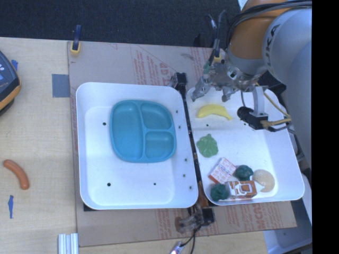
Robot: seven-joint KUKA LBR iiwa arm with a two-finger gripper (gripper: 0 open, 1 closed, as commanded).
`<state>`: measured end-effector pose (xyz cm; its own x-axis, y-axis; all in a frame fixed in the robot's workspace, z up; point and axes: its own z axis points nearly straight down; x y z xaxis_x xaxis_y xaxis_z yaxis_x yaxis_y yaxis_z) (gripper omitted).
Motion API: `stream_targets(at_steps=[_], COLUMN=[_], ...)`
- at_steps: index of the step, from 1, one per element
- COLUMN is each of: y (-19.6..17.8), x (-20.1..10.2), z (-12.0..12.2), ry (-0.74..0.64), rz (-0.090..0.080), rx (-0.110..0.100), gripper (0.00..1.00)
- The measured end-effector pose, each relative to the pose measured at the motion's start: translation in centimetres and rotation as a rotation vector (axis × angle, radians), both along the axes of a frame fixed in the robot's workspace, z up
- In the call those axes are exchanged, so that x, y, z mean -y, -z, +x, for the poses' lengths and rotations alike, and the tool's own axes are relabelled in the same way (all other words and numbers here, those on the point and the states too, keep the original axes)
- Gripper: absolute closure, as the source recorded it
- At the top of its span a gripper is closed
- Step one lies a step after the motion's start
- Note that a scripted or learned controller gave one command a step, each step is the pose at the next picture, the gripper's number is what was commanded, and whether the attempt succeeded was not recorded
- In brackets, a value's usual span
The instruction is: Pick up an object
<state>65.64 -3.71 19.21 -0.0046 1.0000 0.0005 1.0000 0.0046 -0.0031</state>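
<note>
My gripper [212, 93] hangs over the far end of the right bin [275, 142], its two fingers spread apart with nothing between them. Just below the fingertips lies a yellow banana [213, 111]. Further toward the front of that bin are a green leafy piece [207, 145], a small red and white packet [223, 169], two dark green pieces [243, 172] [219, 191], a brown and white carton [242, 189] and a pale round item [264, 179].
The left bin [92, 157] holds a blue divided plate [143, 130]. A sausage [17, 173] lies on the bench at the far left, and a dark device [6, 83] sits at the left edge. Black clamps [180, 80] join the bins.
</note>
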Motion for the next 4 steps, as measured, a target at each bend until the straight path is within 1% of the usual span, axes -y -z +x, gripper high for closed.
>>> stream_targets(at_steps=[1, 2, 3, 4], y=[-3.0, 10.1, 9.6, 10.0], x=[5.4, 7.6, 5.8, 5.8], z=[-3.9, -9.6, -4.6, -0.5], ry=[0.002, 0.0, 0.0, 0.001], rz=[-0.001, -0.002, -0.001, 0.0], rx=[-0.001, 0.0, 0.001, 0.001], gripper=[0.0, 0.0, 0.0, 0.0])
